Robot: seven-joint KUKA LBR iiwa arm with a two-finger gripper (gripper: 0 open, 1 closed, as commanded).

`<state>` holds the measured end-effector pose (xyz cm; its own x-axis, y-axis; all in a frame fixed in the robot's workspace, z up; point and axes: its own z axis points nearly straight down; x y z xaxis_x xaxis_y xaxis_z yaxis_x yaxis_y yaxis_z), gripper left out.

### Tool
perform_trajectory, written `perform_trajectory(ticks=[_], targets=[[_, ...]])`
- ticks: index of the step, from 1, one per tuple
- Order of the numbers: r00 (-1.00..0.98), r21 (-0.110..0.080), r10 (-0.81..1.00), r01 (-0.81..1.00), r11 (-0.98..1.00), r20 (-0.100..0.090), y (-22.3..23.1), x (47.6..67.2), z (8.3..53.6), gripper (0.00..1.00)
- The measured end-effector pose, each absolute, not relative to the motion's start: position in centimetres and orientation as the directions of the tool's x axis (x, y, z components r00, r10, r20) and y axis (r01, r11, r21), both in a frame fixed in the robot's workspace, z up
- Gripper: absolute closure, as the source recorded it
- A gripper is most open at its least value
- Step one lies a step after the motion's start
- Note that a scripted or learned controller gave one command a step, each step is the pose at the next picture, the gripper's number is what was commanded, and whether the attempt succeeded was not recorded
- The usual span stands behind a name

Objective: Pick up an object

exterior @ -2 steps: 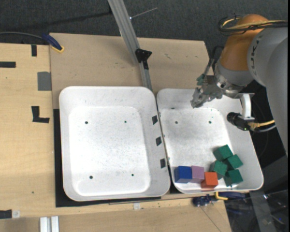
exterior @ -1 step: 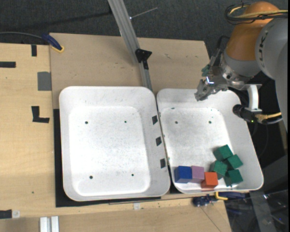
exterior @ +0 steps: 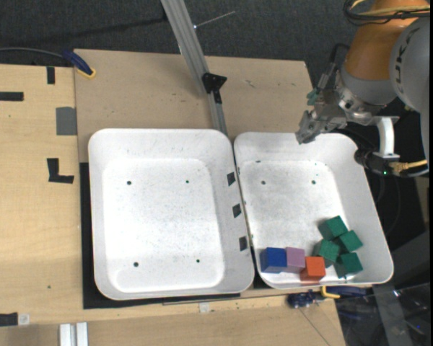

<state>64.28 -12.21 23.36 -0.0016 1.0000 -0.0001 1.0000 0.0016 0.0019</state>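
Hovering over the far edge of the right shallow white plastic bin (exterior: 361, 193), the two-finger gripper (exterior: 308, 130) carries nothing visible.
The small coloured blocks (exterior: 321, 252) lie packed in the near corner, touching; a descent there may strike the wall or pinch two together. Jaw state: I cannot tell.

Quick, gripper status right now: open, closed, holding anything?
Gripper: cannot be told; it hangs over the right bin's far edge, away from the blocks.

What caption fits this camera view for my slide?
Gripper above the right bin's far rim; colored blocks clustered in its near corner.
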Motion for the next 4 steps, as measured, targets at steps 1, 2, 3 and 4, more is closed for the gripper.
perform_trajectory(ticks=[1, 2, 3, 4], targets=[[-0.005, -0.003, 1.0, 1.0, 0.005, 0.001, -7.5, 62.7, 22.4, 1.0], [-0.007, -0.003, 1.0, 1.0, 0.007, 0.002, -1.6, 60.4, 22.2, 1.0], [-0.007, -0.002, 1.0, 1.0, 0.007, 0.002, 3.2, 58.0, 23.5, 1.0], [-0.007, -0.003, 1.0, 1.0, 0.007, 0.002, 7.7, 55.9, 24.3, 1.0]])
